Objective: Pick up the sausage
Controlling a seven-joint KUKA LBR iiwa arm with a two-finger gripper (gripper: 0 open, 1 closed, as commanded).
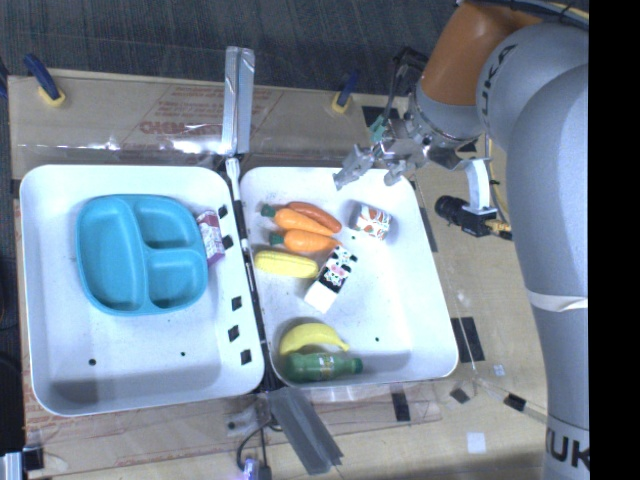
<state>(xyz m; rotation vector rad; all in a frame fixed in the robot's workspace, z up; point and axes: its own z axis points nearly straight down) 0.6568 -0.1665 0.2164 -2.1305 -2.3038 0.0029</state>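
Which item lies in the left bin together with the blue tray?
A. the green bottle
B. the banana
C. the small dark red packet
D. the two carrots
C: the small dark red packet lies against the right edge of the blue tray in the left bin.

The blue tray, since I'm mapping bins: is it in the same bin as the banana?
No, the blue tray lies in the left bin; the banana is in the right.

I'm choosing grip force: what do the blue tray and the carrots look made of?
Blue tray: likely molded plastic, matte, uniform colour, rounded compartments. Carrots: probably toy plastic, smooth orange skin with slight sheen; could be rubber.
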